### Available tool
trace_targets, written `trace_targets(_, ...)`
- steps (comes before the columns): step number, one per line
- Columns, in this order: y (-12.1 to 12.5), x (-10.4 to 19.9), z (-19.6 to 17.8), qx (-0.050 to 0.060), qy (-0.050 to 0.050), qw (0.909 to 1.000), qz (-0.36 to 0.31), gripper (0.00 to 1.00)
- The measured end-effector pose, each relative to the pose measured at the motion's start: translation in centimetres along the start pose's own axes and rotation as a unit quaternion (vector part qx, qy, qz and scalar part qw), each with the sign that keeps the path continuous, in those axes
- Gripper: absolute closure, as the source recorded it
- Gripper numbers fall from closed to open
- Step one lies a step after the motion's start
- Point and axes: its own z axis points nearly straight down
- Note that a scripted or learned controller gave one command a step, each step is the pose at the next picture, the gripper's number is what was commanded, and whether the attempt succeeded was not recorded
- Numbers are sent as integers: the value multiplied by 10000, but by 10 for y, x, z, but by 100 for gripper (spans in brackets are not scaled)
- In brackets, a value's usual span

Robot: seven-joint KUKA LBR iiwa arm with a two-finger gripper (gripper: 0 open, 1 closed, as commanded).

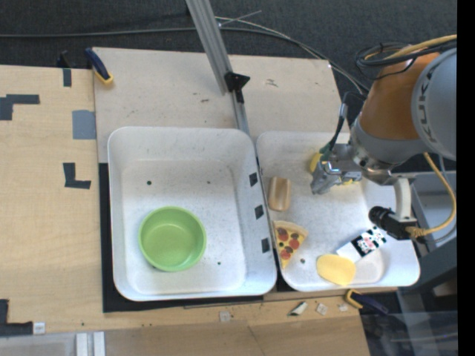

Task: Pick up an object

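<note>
Looking down at the right bin [297, 145], the gripper [324, 178] sat low over the floor around its 12 o'clock area, with something yellow [318, 159] tucked right behind it. Couldn't make out what that yellow thing was, the wrist covered most of it. I honestly couldn't tell how the gripper was set either; it was just a silvery blur.

If I were running this pick, I'd say the trick was to commit to one item with open floor around it and come straight down centred, not clip an edge. The bread slice [279, 193] at roughly 9 o'clock from the gripper was the nearest candidate, though it lay just beside the bin wall, so that side looked tight to me.

Contents of the right bin: bread slice up at the left, a pizza slice [288, 242] at about 7 o'clock, a yellow lemon-ish blob [336, 268] at 5 o'clock, and a black-and-white carton thing [368, 241] just beside it, towards 4.

The left bin [178, 143] held one green bowl [173, 238], sitting upright down around 7 o'clock, well apart from everything else.
</note>
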Motion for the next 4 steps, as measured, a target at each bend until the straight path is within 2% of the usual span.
trace_targets(1, 1, 0, -53, -4, -2, 10000, 1, 100)
trace_targets(3, 41, 102, -22, 28, -3, 10000, -27, 100)
trace_targets(4, 52, 163, -12, 26, 1, 10000, -33, 100)
